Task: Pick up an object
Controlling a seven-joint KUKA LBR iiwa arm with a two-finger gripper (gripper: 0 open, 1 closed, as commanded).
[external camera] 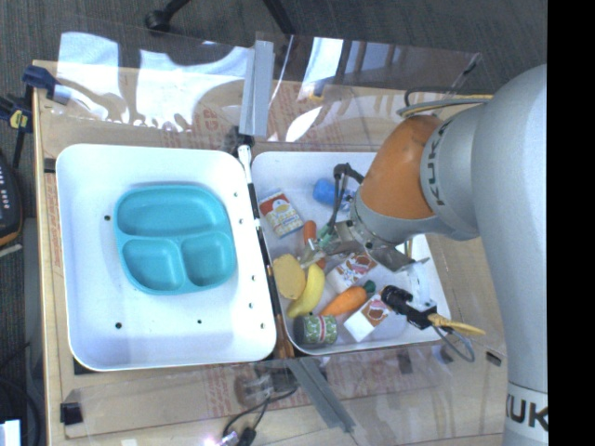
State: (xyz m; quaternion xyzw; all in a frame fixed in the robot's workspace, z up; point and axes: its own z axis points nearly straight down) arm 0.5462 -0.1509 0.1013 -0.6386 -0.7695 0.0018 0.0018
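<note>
From my screen the gripper (pixel 325 242) sits low in the right bin (pixel 279 170), mid-bin; can't tell how wide it's open or if it's got anything. The banana (pixel 311 291) lies just below-left of it toward the front-left corner, smooth yellow curve, long axis slanting. Glossy carrot (pixel 344 301) beside it.

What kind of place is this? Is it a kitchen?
Probably a robot test bench, not a kitchen: a robot arm reaches over two white bins, one holding toy food like a banana and carrot.
</note>
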